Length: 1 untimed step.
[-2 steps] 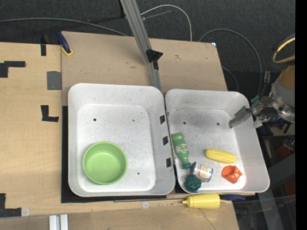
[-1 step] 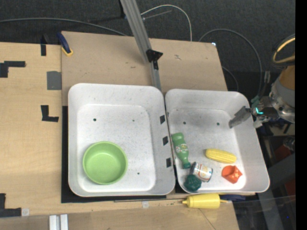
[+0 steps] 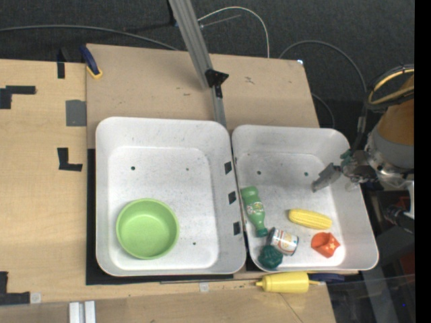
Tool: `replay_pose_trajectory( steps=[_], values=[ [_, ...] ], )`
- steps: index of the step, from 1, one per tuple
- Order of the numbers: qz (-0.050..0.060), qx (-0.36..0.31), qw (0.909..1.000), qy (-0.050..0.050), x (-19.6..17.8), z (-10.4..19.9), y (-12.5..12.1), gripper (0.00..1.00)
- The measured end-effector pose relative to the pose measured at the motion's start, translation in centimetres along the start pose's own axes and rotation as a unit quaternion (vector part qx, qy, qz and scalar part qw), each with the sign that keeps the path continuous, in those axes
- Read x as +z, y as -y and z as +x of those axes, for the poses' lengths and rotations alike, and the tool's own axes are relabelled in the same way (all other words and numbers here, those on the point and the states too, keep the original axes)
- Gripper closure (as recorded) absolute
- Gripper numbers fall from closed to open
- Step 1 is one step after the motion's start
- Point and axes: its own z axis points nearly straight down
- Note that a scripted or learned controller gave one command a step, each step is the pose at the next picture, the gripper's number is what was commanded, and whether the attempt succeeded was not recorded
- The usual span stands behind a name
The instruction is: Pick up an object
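Note:
The right bin (image 3: 289, 140) holds a green bottle (image 3: 254, 210), a yellow corn cob (image 3: 310, 218), a small tin can (image 3: 284, 241), a red block (image 3: 324, 243) and a dark green lump (image 3: 270, 256). My gripper (image 3: 328, 177) hangs over the bin's right side, above and right of the corn cob, with nothing seen between its fingers. The arm's orange band and wrist sit at the right edge.
The left bin (image 3: 161, 133) holds a green bowl (image 3: 147, 229) at its front left. A yellow bottle (image 3: 286, 282) lies on the bench in front of the right bin. A grey pole (image 3: 192, 32) slants in from the top, and cables lie behind the bins.

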Motion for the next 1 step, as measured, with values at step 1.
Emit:
replay_pose_trajectory(
  steps=[1],
  values=[
    [0.001, 0.000, 1.0000, -0.001, 6.33, 0.69, 0.02, 0.00]
  ],
)
